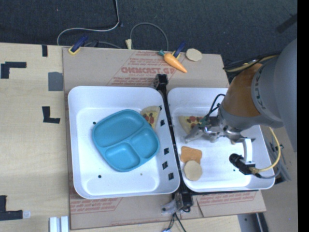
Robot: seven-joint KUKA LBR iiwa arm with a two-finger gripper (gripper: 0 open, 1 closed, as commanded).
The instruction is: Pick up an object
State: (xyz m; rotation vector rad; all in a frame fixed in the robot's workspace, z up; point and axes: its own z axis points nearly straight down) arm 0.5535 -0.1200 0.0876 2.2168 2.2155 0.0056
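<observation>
Bench point(29, 129) bears cardboard sheet point(140, 71); on it two white bins point(77, 129), carrot point(175, 63), tan disc point(194, 55).

Bright even overhead light, soft shadows, slight blur

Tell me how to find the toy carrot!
Look past the two white bins, on the brown cardboard at the top edge. The carrot lies there beside a round tan disc; it alone is orange and pointed, with a green tip.
</observation>
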